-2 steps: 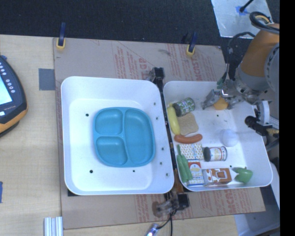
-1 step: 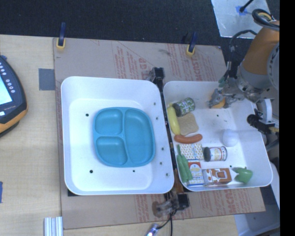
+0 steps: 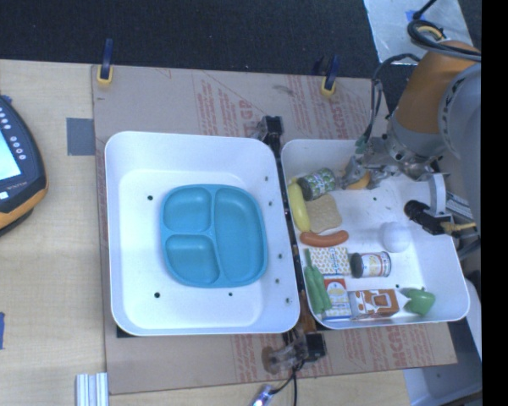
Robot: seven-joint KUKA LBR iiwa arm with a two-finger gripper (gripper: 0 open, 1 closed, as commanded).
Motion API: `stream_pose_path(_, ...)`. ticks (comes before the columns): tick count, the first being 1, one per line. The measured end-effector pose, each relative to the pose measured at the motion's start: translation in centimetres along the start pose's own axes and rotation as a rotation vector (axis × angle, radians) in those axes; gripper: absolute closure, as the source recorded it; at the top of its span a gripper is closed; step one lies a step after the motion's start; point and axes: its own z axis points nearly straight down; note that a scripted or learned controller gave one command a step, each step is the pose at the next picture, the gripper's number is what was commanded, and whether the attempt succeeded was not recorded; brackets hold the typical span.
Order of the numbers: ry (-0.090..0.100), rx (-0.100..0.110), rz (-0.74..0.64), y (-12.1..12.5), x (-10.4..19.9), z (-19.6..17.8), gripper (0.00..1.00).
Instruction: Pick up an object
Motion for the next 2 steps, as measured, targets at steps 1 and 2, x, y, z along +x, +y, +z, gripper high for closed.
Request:
stream_pose_path(1, -0.003, -0.003, 0.001, -0.6, 3.8, -0.3, 1.00)
stream_pose_path(2, -0.002, -0.003, -0.001, -7.3, 12.3, -10.1, 1.00)
